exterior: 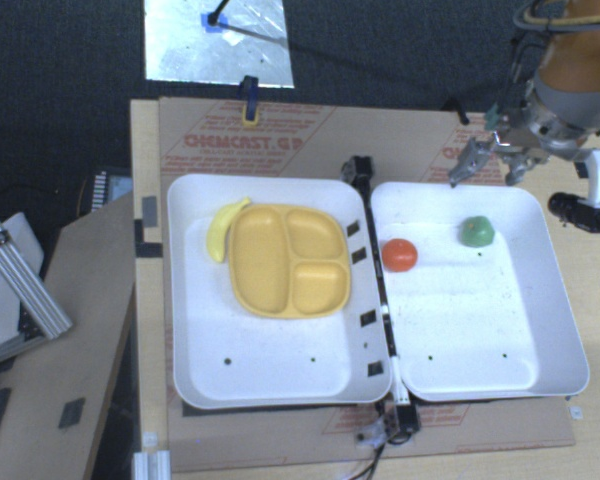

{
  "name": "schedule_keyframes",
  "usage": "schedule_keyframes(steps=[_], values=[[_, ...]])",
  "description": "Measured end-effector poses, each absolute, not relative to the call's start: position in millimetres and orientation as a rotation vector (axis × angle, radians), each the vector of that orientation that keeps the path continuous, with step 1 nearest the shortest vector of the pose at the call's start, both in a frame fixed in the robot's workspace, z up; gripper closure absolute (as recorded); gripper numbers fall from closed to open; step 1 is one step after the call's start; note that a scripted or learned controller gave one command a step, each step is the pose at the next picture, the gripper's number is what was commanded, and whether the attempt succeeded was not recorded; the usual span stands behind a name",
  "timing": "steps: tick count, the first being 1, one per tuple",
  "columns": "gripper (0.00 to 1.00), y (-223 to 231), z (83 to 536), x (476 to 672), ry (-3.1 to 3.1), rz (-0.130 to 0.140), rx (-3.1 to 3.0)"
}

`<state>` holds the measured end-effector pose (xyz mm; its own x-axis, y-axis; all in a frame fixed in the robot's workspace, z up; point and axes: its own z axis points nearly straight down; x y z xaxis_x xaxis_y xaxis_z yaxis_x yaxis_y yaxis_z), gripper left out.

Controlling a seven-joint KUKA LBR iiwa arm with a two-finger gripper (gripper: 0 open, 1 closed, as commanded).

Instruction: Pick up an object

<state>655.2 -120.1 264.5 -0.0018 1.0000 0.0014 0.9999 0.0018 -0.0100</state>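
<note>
left bin: 1 yellow tray, 1 banana
right bin: 1 tomato, 1 green ball
gripper: jaws spread, nothing held

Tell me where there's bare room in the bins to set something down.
Right bin: its whole near half, below the tomato and green object. Left bin: the near strip below the yellow tray. Crowded: the left bin's middle, banana beside tray.

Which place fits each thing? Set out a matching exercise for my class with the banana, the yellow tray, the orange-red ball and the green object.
Things:
1. banana
2. yellow tray
3. orange-red ball
4. green object

Places:
A. right bin, near the divider
B. left bin, middle
C. right bin, towards the far edge
D. left bin, against the tray's left rim

Pairs: 1-D, 2-B, 3-A, 4-C
</note>
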Motion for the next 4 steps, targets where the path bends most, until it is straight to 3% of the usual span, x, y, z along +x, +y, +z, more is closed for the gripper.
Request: schedule_keyframes(steps=[1,4], values=[[0.0,-120,272,657.1,-2.226,-0.002,-2.218],[0.0,-122,103,663.3,-2.222,0.002,-2.219]])
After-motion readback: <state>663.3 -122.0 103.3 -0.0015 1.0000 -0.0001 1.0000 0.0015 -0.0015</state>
